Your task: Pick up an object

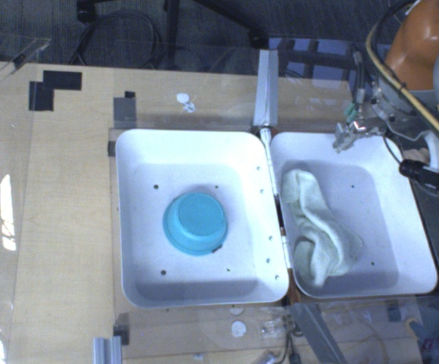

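The gripper [348,133] hangs at the far edge of the right bin [401,279], near that bin's far-left corner, below the arm's orange band [424,40] and a bundle of cables [401,89]; the metal parts at its tip are small and seen at a slant, so how far it stands open cannot be told, and nothing is visible in its hold. By this evidence the pick is judged not yet made: approach, closure and lift all remain. The nearest candidate is the pale, crumpled cloth [318,230], which lies on the floor of the right bin along its left wall, running from about mid-bin toward the near-left corner; it sits nearer the camera than the gripper and slightly to the left of it, apart from it, with bare bin floor between. The second candidate, a blue bowl [196,222] turned bottom-up, rests near the centre of the left bin [143,165], well apart from the gripper and beyond the dividing rim where the two bins meet. Both objects lie flat and unlifted on their bin floors.
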Tool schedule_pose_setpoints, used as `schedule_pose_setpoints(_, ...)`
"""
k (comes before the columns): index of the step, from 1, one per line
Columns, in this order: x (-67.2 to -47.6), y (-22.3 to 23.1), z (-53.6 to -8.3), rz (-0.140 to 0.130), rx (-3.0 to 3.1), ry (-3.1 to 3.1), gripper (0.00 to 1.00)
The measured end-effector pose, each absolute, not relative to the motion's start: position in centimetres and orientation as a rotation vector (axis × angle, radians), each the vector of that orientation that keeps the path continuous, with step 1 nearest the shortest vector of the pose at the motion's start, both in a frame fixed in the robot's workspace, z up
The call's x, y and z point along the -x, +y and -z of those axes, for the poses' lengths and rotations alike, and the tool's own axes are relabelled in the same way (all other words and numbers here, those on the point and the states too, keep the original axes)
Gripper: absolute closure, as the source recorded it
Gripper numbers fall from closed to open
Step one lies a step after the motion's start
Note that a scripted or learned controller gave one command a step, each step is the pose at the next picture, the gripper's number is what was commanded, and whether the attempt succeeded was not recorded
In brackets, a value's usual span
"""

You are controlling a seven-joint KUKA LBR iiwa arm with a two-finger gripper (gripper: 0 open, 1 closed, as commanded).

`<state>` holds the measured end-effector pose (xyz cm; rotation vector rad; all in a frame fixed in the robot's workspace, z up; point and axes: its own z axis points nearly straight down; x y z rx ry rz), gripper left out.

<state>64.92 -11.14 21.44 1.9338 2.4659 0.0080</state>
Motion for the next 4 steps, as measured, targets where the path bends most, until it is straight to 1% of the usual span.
schedule_pose_setpoints(1, -62.7, -2.6, -21.2, -0.005, -1.52, 2.745, 1.0)
schedule_pose_setpoints(2, -64.2, -12.2, -24.3, -0.003, -1.397, 2.807, 1.0)
schedule_pose_setpoints(3, -62.6, -4.5, -19.4, -0.004, -0.926, 2.997, 1.0)
schedule_pose_setpoints(4, -65.6, -0.2, -18.6, -0.005, -0.654, 3.065, 1.0)
